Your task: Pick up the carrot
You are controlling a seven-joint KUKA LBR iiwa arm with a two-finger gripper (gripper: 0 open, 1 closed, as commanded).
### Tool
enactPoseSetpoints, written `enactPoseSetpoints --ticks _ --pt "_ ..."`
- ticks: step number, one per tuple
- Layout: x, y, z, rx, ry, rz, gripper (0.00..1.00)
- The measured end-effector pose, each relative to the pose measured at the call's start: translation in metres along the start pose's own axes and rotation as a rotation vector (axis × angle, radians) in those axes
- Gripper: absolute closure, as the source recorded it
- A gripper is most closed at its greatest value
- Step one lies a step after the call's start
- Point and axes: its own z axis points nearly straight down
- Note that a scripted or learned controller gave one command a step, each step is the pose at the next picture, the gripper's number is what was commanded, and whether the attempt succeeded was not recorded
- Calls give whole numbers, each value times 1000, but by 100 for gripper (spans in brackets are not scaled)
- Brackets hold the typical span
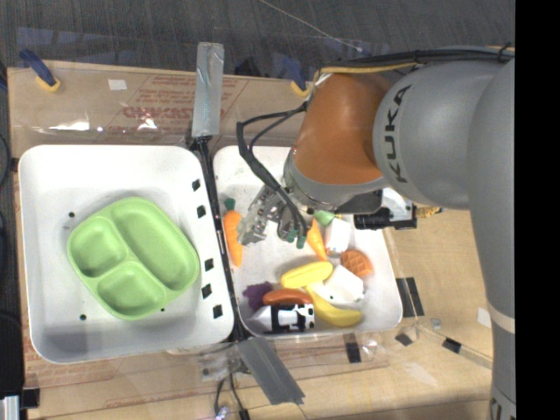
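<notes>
The carrot [232, 237], orange with a small green top, lies along the left wall of the right bin [378, 250]. My gripper [269, 227] hangs low in that bin, just right of the carrot and apart from it. Its metal fingers [254, 227] are spread, so it is open with nothing between them. A second orange carrot-like piece [316, 241] with a green end lies just right of the gripper. The arm's orange band [341, 138] and grey wrist cover the back of the bin.
The right bin's front holds a yellow banana [335, 311], a yellow piece [306, 275], a white item [343, 284], an orange-red item [357, 262], a purple item [255, 294] and a black-and-white toy [291, 317]. A green divided plate [131, 256] sits in the left bin [52, 182].
</notes>
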Motion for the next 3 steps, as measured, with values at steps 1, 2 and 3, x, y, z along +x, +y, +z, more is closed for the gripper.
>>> enactPoseSetpoints --ticks 1,2,3 --pt "-63 -16 -27 6 3 169 100" --pt "-64 -14 -37 6 1 160 100" --pt "15 -32 -46 6 9 -115 100"
